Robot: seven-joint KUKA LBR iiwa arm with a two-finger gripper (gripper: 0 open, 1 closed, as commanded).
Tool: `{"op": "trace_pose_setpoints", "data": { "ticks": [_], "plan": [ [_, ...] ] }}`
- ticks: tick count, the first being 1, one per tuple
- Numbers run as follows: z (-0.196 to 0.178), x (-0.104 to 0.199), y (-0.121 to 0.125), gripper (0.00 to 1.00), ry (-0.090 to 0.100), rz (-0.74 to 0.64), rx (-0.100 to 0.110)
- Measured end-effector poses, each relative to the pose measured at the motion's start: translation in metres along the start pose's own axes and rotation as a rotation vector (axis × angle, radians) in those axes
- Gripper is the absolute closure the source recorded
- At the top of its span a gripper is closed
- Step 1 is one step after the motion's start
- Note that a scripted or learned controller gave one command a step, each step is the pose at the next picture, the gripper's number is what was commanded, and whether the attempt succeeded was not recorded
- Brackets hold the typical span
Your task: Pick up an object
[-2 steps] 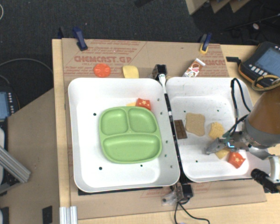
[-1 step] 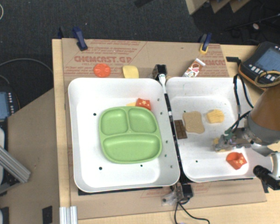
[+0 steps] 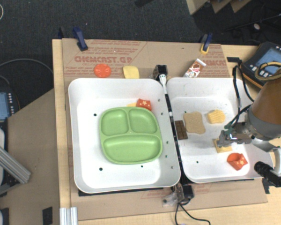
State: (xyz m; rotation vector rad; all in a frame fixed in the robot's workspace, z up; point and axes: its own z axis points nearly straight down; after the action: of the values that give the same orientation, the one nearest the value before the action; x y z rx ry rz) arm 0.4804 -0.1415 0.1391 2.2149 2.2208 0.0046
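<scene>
The arm (image 3: pixel 267 109) comes in from the right edge of the frame, and its tool (image 3: pixel 228 137) sits low over the right bin (image 3: pixel 201 172), in that bin's right half. Directly under the tool lies a small tan block (image 3: pixel 222 146), touching or nearly touching it; whether the tool is open, closed, or gripping the block cannot be told at this slant. Just below and right of it is an orange-red piece (image 3: pixel 237 160). Toward the bin's middle rest a flat tan slice (image 3: pixel 194 123), a ridged yellow piece (image 3: pixel 216 116) and a dark brown bar (image 3: pixel 180 130) near the left wall. The left bin (image 3: pixel 84 172) holds a green divided plate (image 3: pixel 129 135) with a red piece (image 3: pixel 144 104) at its upper rim. On the tabletop (image 3: pixel 65 125) above the bins sit an orange disc (image 3: pixel 102 70) and a yellow block (image 3: pixel 130 72).
</scene>
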Motion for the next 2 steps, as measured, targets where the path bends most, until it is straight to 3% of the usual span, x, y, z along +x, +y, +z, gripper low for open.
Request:
{"op": "trace_pose_setpoints", "data": {
  "ticks": [1,2],
  "plan": [
    [0.002,-0.001,-0.001,0.0,0.0,0.003,0.004],
    [-0.041,-0.078,0.041,0.0,-0.006,0.006,-0.003]
  ]
}}
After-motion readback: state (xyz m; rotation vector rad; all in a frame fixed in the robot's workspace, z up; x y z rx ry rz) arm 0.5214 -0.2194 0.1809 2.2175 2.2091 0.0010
